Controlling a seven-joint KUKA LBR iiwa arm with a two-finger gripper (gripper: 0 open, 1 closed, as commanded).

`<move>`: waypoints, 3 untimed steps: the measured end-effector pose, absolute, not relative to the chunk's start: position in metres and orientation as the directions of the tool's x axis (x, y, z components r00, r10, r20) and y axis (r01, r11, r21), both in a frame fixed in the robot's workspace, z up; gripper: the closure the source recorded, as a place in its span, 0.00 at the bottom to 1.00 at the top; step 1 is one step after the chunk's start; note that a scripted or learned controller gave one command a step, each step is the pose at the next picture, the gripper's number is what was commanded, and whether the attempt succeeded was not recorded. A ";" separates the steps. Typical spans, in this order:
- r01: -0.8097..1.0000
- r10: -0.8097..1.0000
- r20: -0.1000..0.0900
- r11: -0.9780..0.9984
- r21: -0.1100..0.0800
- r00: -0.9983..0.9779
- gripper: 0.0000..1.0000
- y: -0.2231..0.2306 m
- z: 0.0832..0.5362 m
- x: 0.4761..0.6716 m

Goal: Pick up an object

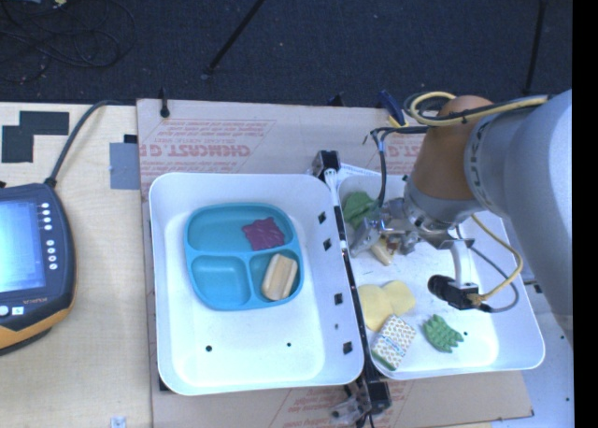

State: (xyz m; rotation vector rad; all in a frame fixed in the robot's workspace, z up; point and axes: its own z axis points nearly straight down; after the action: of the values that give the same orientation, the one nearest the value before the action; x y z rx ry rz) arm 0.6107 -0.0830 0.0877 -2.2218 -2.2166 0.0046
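Gripper, grip state impossible to tell, sits low at ten o'clock in the right bin, crowding the dividing wall beside a green object; open floor toward three o'clock.

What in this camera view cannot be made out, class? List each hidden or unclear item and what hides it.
- Gripper: whether it is open or shut; the wrist covers it.
- Green object beside the gripper: partly hidden by the gripper, kind unclear.
- Right bin: its far part is covered by the arm.
- Patterned object: markings too small to read.
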 end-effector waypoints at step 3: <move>1.000 1.000 0.001 0.001 -0.002 -0.001 0.00 -0.091 0.087 0.600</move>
State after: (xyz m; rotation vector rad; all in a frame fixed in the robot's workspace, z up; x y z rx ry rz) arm 0.5997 -0.0915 0.0873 -2.2192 -2.2214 0.0012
